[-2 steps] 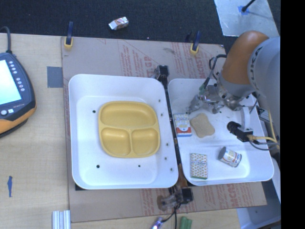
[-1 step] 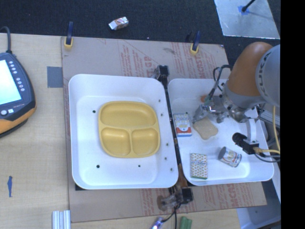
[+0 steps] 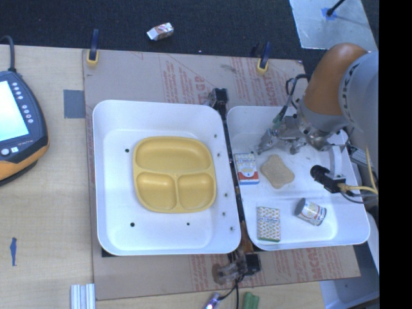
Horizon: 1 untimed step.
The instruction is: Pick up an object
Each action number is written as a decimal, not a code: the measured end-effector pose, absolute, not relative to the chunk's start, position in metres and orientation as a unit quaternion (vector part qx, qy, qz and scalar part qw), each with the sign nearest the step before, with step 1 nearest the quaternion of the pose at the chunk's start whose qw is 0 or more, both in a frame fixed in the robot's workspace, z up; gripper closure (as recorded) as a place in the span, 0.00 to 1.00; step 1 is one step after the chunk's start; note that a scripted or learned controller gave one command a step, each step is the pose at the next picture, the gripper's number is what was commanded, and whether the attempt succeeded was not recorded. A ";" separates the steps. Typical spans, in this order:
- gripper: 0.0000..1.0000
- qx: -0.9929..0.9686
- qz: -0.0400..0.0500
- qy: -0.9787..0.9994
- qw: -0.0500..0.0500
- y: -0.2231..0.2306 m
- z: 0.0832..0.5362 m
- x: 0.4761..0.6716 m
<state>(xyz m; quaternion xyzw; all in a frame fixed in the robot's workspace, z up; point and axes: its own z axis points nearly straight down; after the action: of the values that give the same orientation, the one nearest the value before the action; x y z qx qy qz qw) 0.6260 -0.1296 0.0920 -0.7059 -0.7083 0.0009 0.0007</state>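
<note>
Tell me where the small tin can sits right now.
The small tin can lies on its side in the right bin, near its front right corner, to the right of the patterned green packet and in front of the tan sponge.
</note>
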 end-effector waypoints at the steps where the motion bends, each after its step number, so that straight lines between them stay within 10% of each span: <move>1: 0.00 -0.705 0.002 -0.709 0.001 -0.137 0.092 0.591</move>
<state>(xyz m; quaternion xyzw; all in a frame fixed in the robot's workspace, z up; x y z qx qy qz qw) 0.5910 -0.1371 0.0916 -0.7051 -0.7091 0.0021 0.0010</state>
